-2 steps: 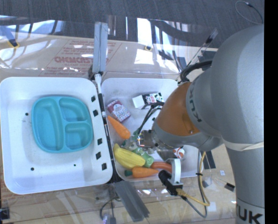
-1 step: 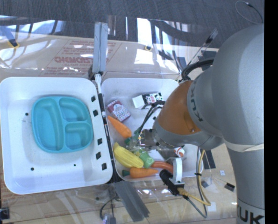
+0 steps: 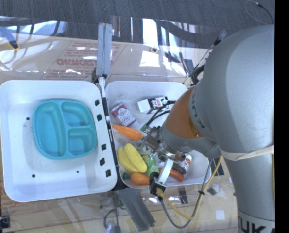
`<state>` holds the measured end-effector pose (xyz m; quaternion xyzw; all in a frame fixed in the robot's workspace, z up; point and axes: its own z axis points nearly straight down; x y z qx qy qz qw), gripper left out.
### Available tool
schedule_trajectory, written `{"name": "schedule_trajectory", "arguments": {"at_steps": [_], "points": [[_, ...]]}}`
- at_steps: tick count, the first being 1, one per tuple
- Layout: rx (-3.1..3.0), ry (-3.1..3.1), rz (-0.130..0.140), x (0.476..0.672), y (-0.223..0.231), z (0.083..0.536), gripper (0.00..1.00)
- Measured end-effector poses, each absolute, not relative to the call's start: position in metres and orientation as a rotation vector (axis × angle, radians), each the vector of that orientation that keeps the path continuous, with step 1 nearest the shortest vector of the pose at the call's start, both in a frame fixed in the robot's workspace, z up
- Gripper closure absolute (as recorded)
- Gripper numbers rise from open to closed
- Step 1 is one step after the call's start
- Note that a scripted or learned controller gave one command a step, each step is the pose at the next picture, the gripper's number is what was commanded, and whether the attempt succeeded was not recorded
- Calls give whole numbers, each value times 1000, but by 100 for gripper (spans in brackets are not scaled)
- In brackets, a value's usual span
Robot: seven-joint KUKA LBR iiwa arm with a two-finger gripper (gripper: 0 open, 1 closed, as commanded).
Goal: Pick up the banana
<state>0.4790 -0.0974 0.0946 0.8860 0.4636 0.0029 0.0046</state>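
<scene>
Right bin [image 3: 134,89]: carrot [image 3: 127,131], banana [image 3: 126,161], packets crowding its lower half; arm [image 3: 231,106] overhanging the right side. Upper-left corner lying open.

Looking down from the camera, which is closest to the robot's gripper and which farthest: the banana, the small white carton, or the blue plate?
From the gripper:
1. Banana, just to its left, in the right bin.
2. Small white carton, toward that bin's back.
3. Blue plate, in the left bin.

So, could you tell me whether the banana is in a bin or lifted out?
In: the banana lies in the right bin.
</scene>
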Motion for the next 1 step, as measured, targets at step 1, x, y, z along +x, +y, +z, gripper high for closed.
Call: {"name": "schedule_trajectory", "arguments": {"at_steps": [1], "points": [[2780, 1458, 2, 477, -95, 92, 0]]}}
